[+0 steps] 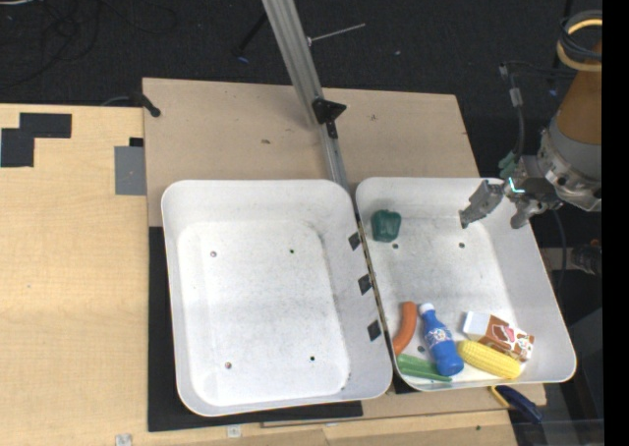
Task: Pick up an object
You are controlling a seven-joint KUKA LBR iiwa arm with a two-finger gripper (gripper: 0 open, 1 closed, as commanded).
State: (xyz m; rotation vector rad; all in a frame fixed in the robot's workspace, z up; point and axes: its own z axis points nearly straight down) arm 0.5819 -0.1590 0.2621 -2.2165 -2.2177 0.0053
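Above the right bin (pixel 550 287), splayed jaws.

Two white bins sit side by side; the left bin (pixel 260 297) has bare floor. The right bin (pixel 462 267) has a green pepper (pixel 384 226) at its far left, and at the near edge a carrot (pixel 405 325), blue bottle (pixel 438 339), corn cob (pixel 490 359) and brown packet (pixel 507 338). The gripper (pixel 499 206) hangs over the far right corner, fingers spread, holding nothing.

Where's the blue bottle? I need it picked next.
The blue bottle lies near the right bin's front edge, between the orange carrot and yellow corn.
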